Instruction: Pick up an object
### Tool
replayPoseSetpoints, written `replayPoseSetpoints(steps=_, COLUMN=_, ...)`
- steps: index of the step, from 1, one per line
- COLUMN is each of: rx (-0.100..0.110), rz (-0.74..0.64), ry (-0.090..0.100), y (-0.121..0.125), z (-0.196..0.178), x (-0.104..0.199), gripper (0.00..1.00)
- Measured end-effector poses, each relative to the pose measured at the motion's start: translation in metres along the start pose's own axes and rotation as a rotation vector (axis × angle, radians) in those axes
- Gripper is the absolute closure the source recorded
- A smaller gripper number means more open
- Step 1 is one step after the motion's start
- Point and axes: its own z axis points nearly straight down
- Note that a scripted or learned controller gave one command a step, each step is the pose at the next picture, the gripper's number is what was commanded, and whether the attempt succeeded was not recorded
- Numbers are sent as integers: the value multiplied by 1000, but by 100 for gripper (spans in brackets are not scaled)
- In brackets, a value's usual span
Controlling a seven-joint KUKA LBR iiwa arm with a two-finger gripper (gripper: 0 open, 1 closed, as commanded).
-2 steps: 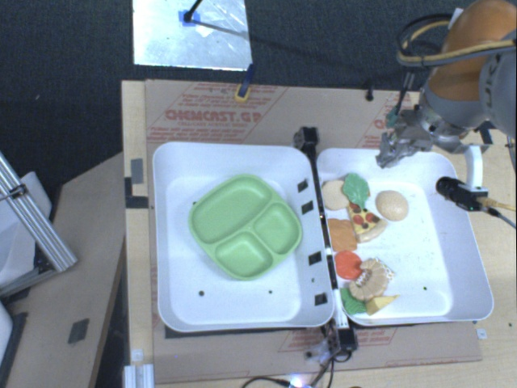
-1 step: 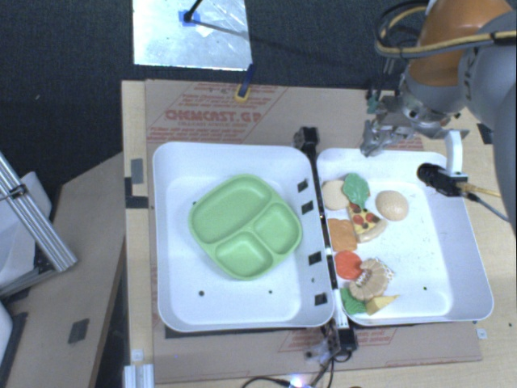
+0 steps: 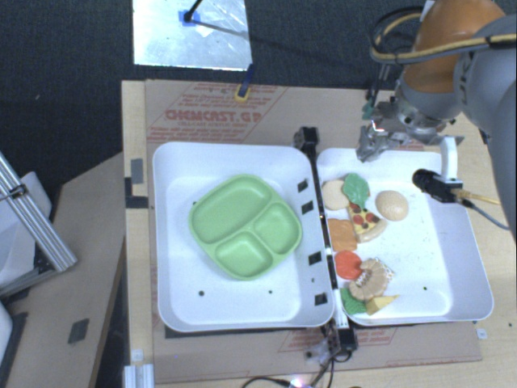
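The right bin (image 3: pixel 452 249) holds a cluster of toy foods along its left side: a beige egg-like piece (image 3: pixel 393 204), a green leafy piece (image 3: pixel 355 188), a pale round piece (image 3: pixel 334 194), a pizza slice (image 3: pixel 367 223), an orange square (image 3: pixel 342 234), a red piece (image 3: pixel 347 263), a tan ring-shaped piece (image 3: pixel 371 277) and a yellow wedge (image 3: pixel 380 302). My gripper (image 3: pixel 370 146) hangs over the bin's far left corner, above and behind the foods, apart from them. Nothing shows between its fingers.
The left bin (image 3: pixel 174 217) holds a green three-compartment plate (image 3: pixel 245 226). A black divider (image 3: pixel 317 217) with clips runs between the bins. A shiny sheet (image 3: pixel 192 23) lies beyond the bench at top left. A black part (image 3: pixel 432 184) of the arm juts over the right bin's far side.
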Motion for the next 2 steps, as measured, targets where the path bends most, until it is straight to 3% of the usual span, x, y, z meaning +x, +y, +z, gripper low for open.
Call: replayPoseSetpoints(steps=2, rx=-1, rz=-1, ry=0, y=8, z=8, x=0, gripper=100)
